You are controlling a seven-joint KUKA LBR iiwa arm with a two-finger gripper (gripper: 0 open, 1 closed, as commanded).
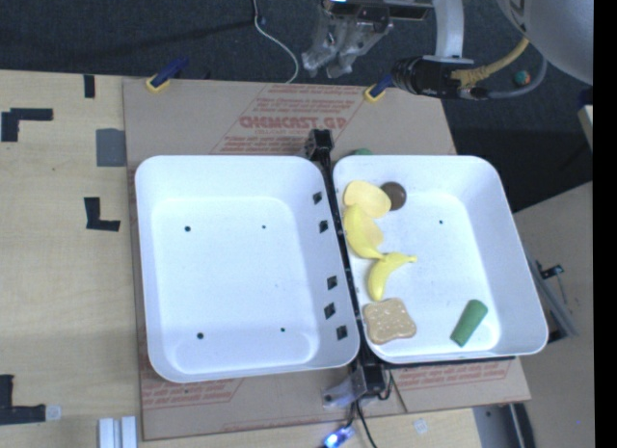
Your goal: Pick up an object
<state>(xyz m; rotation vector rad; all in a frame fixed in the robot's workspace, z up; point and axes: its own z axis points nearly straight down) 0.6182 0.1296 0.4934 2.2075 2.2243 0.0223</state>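
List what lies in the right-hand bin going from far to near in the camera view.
Small round brown object → yellow rounded piece beside it → yellow curved piece → yellow banana → green cylinder and tan square cracker-like piece, about level at the near end of the right white bin.

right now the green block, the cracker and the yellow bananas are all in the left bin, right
Not quite: the bin is wrong. The camera view shows the green block, the cracker and the yellow bananas all lying in the right bin, not the left bin.
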